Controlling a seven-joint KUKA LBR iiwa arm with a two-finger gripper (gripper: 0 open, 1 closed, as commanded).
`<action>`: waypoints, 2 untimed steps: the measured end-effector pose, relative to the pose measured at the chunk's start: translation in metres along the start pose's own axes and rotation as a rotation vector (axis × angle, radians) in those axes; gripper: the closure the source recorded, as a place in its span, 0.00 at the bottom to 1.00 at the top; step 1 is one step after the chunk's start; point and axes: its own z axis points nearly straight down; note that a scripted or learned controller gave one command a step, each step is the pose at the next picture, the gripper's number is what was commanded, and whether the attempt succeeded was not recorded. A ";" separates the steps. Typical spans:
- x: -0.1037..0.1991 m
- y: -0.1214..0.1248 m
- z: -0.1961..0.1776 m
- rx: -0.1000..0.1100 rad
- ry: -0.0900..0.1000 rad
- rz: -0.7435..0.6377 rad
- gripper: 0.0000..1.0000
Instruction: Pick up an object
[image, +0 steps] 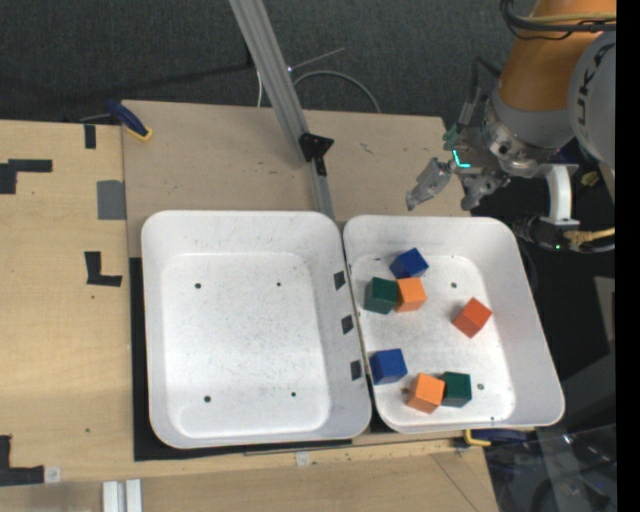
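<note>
Right bin (520, 300) taken as landmark. Gripper (450, 190) poised above the bench just beyond the far rim of the right bin, near its far-left corner; fingers spread apart, nothing between them. Inside the right bin, 7 blocks: blue block (408, 264) toward the far side; dark green block (381, 295) touching orange block (411, 294) just nearer than it; red-orange block (472, 317) alone toward the right wall, tilted; second blue block (388, 365) close to the left wall; second orange block (427, 392) touching second dark green block (457, 388) near the front rim. Left bin (160, 300) adjoining the left wall of the right bin.
</note>
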 end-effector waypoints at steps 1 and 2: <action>-0.003 -0.008 0.061 0.005 -0.002 0.001 0.00; 0.001 -0.017 0.121 0.005 -0.001 0.000 0.00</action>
